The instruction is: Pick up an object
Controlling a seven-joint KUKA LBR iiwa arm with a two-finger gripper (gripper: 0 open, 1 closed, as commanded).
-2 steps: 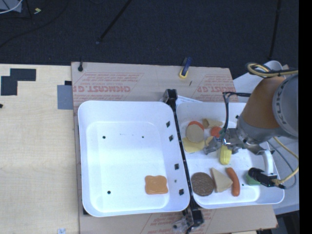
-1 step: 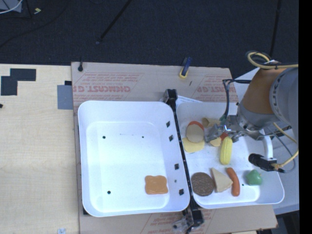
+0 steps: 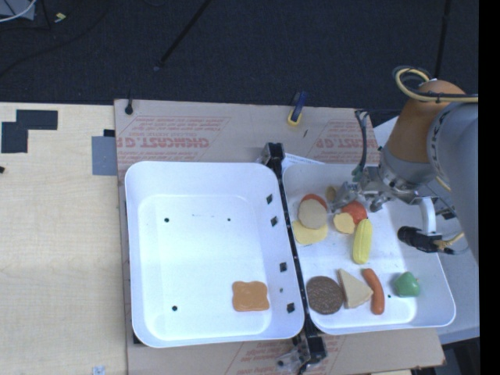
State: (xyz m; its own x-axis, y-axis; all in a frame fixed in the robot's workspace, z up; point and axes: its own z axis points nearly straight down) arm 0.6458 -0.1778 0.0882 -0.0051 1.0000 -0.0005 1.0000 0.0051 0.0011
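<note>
Nearest the camera, along the near wall of the right bin [image 3: 394, 323], lie a brown round patty [image 3: 324, 294], a pale cheese wedge [image 3: 355, 287] leaning on it, an orange-red sausage [image 3: 374, 290] and a green pepper [image 3: 406, 284].

Farther back in the same bin sits a red round piece [image 3: 355, 212], directly at the tip of the gripper [image 3: 361, 194], which hangs over the bin's far half. The metal parts overlap the piece's top edge. Whether the gripper is released or clenched on it cannot be told from this slant.

A yellow-orange half [image 3: 344, 224] touches the red piece on its left, and a corn cob [image 3: 362, 241] lies just beside it on the near side, pointing toward the sausage. A red-and-tan slice [image 3: 313, 209] rests on a yellow slice [image 3: 309, 233] close to the bin's left wall.

Bare white floor shows to the right of the corn, between it and the bin's right wall, and in the far left corner.

The left bin [image 3: 156, 209] holds an orange toast piece [image 3: 250, 296] near its near right corner. The grey arm [image 3: 457, 143] reaches in from the right, over the right bin's far corner.
</note>
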